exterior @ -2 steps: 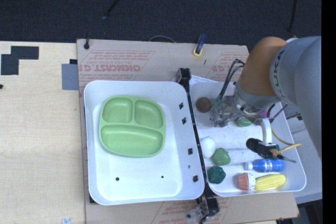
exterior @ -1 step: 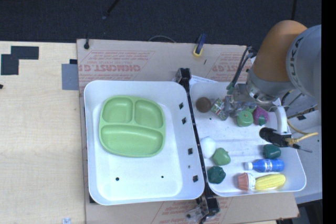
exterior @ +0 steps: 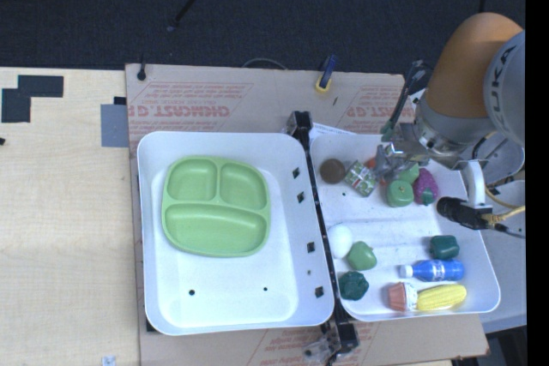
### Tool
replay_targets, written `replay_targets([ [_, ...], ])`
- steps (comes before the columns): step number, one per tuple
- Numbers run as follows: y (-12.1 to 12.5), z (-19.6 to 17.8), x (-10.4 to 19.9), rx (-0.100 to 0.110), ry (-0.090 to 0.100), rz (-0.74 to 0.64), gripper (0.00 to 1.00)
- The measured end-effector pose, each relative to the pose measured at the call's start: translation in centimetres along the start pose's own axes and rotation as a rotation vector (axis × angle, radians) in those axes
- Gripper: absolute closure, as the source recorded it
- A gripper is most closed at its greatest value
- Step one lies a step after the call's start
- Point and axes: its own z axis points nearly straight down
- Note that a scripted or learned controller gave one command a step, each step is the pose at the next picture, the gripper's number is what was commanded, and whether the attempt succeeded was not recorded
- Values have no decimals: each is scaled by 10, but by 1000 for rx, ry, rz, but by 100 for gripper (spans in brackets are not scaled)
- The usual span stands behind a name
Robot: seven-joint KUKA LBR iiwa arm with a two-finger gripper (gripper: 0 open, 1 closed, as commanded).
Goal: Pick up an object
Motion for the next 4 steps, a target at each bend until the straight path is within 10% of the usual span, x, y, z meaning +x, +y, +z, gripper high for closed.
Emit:
replay_targets([
  [1,0,-30,-1,0,0,0,100],
  [4,-1,-36,160,4,1,-4,100],
])
